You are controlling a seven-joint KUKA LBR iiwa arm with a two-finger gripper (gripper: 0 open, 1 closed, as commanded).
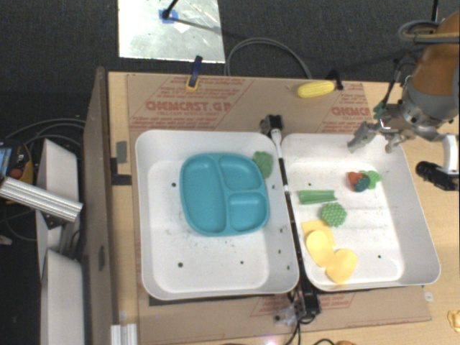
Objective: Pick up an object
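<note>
My gripper hangs over the back edge of the right bin, fingers spread apart with nothing between them. Below it in that bin lie a red-and-green toy, a green stick, a round green knobbly piece and yellow pieces near the front. A blue divided plate fills the middle of the left bin, with a green leafy piece at its back right corner.
A yellow banana-shaped toy lies on the cardboard behind the bins. A black clamp sits at the back of the seam between the bins. A shiny sheet lies on the floor at the back left.
</note>
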